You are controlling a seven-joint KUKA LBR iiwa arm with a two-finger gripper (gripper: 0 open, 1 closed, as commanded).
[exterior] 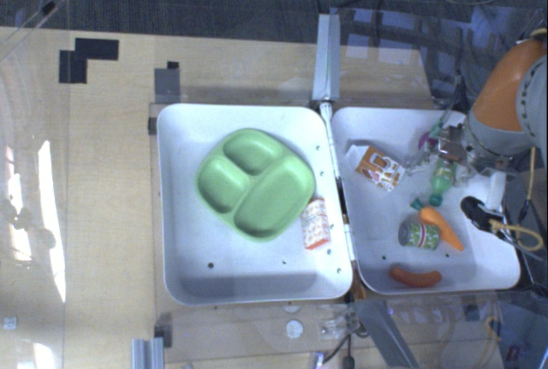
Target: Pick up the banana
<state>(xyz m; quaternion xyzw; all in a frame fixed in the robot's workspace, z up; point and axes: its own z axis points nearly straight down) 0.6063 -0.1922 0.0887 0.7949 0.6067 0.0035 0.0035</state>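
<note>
My gripper [447, 150] is over the back right part of the right bin [368, 132], hanging from the grey arm with its orange band [511, 89]. Directly below it, toward the front, lies a small green bottle [442, 180]. An orange carrot [443, 228] lies just in front of the bottle, next to a green can [419, 235]. An orange and white carton [378, 167] sits to the gripper's left. A reddish sausage [416, 276] lies by the bin's front wall.
The left bin [184, 273] holds a green divided plate [255, 183] and a small red and white can [315, 223] by its right wall. A metal divider [326, 59] stands behind the bins. Cables [497, 226] hang at the right bin's right edge.
</note>
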